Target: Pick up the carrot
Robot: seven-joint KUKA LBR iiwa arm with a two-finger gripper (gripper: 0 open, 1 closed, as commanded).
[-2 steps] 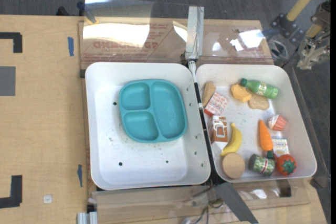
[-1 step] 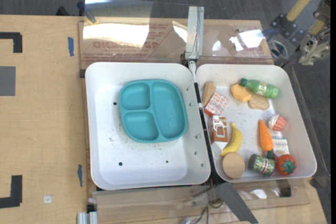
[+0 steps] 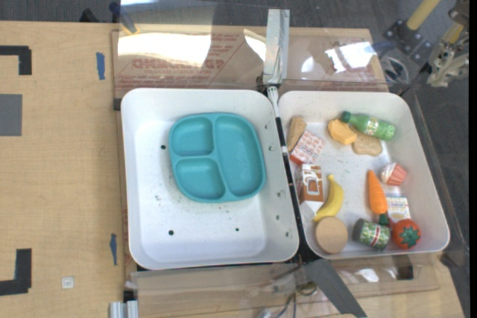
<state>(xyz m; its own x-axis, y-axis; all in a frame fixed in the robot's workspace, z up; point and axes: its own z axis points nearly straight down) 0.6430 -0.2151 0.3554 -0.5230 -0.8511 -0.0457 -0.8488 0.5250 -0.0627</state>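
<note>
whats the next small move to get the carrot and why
Probably bring the gripper in over the right bin and centre it above the carrot, fingers set across its narrow width. The carrot lies flat, lengthwise toward the camera, untouched. The banana sits to its left and a small packet close on its right, so a straight descent from above seems safest.

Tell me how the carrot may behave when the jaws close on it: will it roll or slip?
The carrot looks like smooth, rigid toy plastic, so it may slip. Its round, tapered body could roll. It probably is light.
</note>
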